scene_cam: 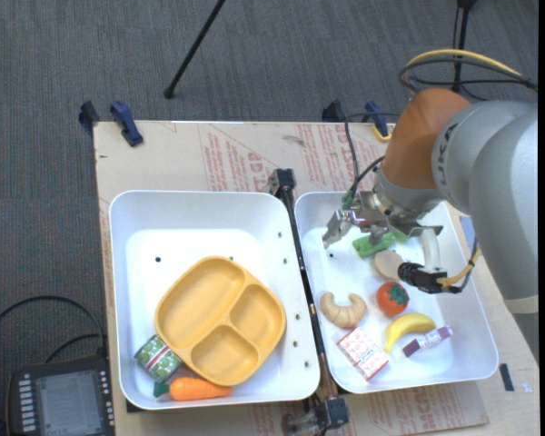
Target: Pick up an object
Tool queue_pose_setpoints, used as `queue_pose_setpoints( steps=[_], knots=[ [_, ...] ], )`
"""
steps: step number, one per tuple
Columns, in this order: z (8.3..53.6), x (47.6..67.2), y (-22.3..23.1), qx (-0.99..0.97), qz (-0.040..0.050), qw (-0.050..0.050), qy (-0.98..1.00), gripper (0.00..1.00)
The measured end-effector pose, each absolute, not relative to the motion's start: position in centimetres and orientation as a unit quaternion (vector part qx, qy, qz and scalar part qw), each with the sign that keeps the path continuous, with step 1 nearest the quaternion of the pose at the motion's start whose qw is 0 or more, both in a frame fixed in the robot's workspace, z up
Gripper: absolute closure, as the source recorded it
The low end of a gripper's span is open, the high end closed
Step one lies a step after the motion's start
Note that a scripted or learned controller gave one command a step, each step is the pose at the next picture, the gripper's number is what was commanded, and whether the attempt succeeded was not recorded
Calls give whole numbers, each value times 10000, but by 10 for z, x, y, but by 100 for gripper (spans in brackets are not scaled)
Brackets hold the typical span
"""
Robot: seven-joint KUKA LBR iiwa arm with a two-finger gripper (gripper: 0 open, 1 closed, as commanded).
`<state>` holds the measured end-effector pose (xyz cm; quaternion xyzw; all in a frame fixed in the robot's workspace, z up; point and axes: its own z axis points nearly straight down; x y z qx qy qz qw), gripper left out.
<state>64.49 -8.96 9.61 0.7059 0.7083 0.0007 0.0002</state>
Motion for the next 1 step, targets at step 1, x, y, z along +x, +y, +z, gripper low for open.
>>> queue_pose_setpoints(
  steps=[1],
  knots=[
    [88, 618, -89, 7069, -7, -15, 7074, 0]
  ],
)
